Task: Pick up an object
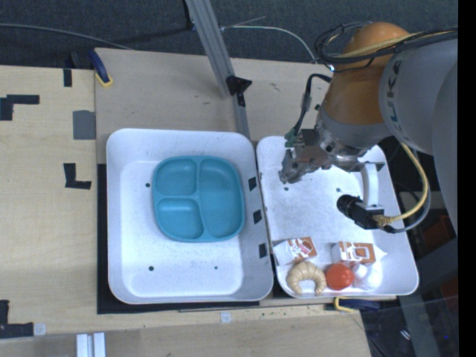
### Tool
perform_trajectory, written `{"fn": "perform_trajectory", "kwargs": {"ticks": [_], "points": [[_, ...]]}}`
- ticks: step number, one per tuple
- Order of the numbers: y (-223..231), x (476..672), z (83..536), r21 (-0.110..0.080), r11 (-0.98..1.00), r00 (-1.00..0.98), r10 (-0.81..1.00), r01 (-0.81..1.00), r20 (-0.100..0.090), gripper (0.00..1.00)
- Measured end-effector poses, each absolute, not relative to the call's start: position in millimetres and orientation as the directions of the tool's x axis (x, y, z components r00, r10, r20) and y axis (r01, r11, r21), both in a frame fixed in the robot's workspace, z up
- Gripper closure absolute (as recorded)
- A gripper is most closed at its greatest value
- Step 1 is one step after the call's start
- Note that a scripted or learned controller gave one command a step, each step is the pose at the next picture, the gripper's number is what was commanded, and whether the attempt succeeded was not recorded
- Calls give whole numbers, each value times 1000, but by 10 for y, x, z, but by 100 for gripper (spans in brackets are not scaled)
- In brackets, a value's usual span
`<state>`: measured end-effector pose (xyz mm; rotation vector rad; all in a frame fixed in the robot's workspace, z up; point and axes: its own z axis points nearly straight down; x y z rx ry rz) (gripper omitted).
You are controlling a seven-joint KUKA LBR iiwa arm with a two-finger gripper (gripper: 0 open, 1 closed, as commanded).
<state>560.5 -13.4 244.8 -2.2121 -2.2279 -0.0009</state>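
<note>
Hanging over the far part of the right bin (pixel 394 270), the gripper (pixel 291 168) points down toward that bin's bare floor. Finger opening: cannot tell from this angle, the tips merge into one dark mass; nothing is seen between them. Behind the gripper the arm (pixel 416 88) rises to the right, its orange band (pixel 364 73) just above the wrist, with cables looped around it.

Relative to the right bin: all loose objects sit along its near edge, well apart from the gripper. A croissant (pixel 306 277) lies at the near left corner. A packet (pixel 300 248) with an orange-brown print lies just behind the croissant. A red ball (pixel 339 276) sits just right of the croissant, touching or nearly so. A second printed packet (pixel 358 253) lies behind the ball.

Left of the right bin, side by side with it, is the left bin (pixel 123 222), which holds a blue tray (pixel 198 198) with three compartments.
</note>
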Motion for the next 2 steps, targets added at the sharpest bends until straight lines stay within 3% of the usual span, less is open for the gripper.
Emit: {"fn": "perform_trajectory", "kwargs": {"ticks": [2], "points": [[863, 5938, 2189, -2, 6, -6, 1000, 1000, 1, 100]]}}
